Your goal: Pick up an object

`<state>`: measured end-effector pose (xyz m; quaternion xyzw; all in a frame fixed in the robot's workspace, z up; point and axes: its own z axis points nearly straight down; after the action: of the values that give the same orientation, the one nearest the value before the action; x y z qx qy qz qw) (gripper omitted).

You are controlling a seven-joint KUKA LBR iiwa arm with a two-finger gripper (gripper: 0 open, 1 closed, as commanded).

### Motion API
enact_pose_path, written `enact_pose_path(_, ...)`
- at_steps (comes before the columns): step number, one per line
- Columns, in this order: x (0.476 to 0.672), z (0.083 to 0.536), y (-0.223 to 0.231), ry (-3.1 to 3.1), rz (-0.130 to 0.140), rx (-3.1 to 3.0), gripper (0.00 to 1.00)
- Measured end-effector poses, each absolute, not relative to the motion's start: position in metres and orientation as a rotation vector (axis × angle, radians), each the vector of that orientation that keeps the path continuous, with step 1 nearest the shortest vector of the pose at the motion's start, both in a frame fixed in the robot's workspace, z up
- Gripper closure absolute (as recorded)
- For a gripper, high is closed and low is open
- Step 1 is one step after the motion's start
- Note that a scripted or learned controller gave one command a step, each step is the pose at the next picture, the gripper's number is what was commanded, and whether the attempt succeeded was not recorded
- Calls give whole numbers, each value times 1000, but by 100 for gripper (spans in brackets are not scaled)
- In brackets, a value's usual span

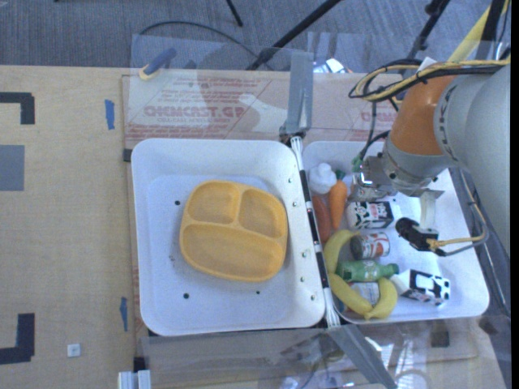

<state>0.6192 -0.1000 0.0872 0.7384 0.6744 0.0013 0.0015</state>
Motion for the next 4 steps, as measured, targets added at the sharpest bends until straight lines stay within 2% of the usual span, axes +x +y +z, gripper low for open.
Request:
enact_pose_path(1, 619, 86, -100, 2116, 1, 2319, 0)
enact_pose_path(2, 620, 98, -100, 2116, 7, 2318, 100)
enact_pose_path(3, 624, 87, -105, 2164, 3, 2272, 100)
enact_pose_path(4, 667, 186, -49, 2059, 1, 2371, 100)
